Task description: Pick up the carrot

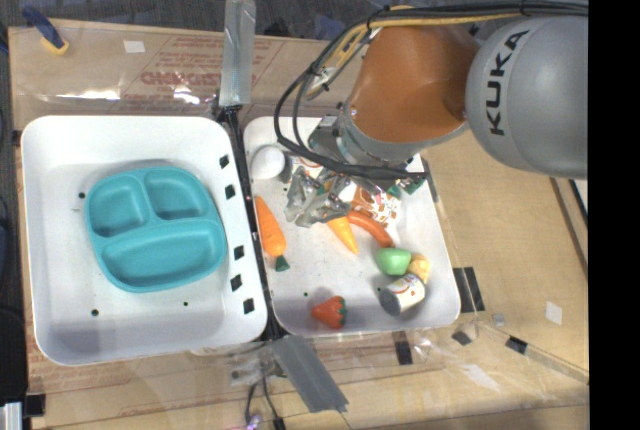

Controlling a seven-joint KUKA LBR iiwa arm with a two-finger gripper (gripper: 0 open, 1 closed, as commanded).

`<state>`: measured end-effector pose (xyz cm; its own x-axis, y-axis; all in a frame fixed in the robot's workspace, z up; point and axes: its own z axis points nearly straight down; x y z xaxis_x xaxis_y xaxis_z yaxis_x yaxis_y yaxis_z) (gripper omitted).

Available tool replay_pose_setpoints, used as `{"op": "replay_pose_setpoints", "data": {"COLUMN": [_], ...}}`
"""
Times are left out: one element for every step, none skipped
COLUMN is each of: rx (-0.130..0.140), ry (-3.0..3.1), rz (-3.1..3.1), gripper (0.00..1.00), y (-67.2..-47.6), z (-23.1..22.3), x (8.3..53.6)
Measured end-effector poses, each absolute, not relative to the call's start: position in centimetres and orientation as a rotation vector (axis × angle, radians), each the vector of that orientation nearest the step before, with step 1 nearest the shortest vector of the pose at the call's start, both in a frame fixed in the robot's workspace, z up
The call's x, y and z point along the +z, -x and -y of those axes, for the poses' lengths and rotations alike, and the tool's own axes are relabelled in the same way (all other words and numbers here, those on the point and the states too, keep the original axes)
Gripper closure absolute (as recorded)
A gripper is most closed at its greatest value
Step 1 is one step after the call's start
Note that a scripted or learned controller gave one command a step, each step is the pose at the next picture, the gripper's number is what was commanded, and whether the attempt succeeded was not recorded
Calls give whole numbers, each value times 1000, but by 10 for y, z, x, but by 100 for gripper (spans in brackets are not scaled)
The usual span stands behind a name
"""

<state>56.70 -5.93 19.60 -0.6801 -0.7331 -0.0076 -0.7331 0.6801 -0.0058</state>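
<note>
Hand low in rt bin, grip state unclear; carrot by lt wall; teal tray in lt bin.

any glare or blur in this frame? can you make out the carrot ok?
Camera view: even lighting, soft shadows along the left bin walls; mild glare on plastic sheeting behind the bins. The carrot is sharp by the right bin's left wall. The gripper area is cluttered and slightly soft under the arm.

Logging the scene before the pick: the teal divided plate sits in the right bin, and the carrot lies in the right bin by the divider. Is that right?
Not quite. The camera view shows the plate in the left bin, not the right one. The rest holds: the carrot lies in the right bin by the divider.
</note>
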Motion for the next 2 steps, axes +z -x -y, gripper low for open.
{"op": "replay_pose_setpoints", "data": {"rx": [-2, 3], "ry": [1517, 1559], "rz": [-2749, -2727], "gripper": [100, 100], "y": [-567, -529], "z": [152, 126], "x": [223, 92]}}
